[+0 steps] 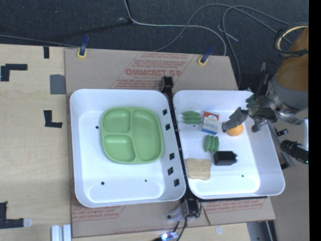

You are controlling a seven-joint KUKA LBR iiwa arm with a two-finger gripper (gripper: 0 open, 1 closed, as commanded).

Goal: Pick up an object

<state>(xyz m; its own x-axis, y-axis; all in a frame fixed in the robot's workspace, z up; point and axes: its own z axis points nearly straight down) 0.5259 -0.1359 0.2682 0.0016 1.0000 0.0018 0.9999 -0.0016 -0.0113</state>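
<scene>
The right bin [261, 182] holds several small objects. An orange ball [234, 130] lies near its right side. A white carton with red and blue print [210, 122] sits left of it, and a green pea pod [191, 117] lies further left. A second green piece [211, 143], a black block [224, 158] and a slice of toast [198, 168] lie toward the front. My gripper [241, 128] hangs over the orange ball, open, with one dark finger [233, 119] slanting down beside the ball's left edge. Nothing is held between the fingers.
The left bin [83, 134] carries a green divided plate [132, 135]. A black divider strip [173, 134] runs between the bins. Cables [200, 19] trail across the dark surface behind. The arm's grey body [291, 92] stands over the right bin's far right corner.
</scene>
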